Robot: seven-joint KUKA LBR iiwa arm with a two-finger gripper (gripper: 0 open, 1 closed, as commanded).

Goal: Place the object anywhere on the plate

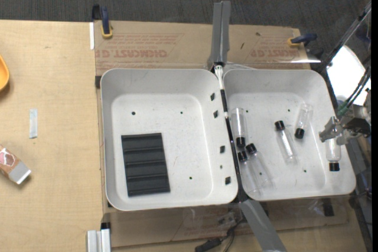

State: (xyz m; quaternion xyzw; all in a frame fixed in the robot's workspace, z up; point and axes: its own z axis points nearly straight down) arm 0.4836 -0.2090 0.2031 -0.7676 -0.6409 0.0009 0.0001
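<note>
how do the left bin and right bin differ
The left bin holds one dark ribbed plate lying flat near its front left. The right bin holds several clear tubes with black caps, scattered at different angles. The gripper is at the right bin's far edge, not the left bin's. Both are shallow, white and rounded.

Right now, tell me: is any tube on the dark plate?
No. The plate lies bare in the left bin; the tubes lie in the right bin.

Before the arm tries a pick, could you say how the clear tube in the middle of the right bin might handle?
The tube lies flat and looks round, so it may roll. Its clear, smooth wall looks slippery and perhaps fragile.
</note>
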